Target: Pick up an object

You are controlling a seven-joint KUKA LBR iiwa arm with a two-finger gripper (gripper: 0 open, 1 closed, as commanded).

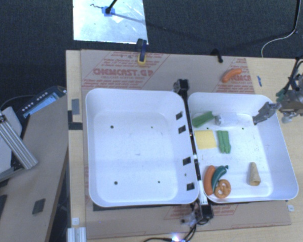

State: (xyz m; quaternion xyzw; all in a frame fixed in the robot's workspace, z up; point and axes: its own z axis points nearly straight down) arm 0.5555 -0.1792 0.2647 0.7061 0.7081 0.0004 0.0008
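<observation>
- The one camera sits fixed above the bench [156,67] and looks down at a slant, so the far edge of the bench lies toward the top of the picture and the near edge toward the bottom.
- It stands far enough back to take in both white bins whole: the left bin [98,102] near the middle, the right bin [285,178] toward the right.
- Dark floor [30,24] shows beyond the bench at the top and left.
- The arm [298,97] comes in at the right edge, cut off by the frame.
</observation>
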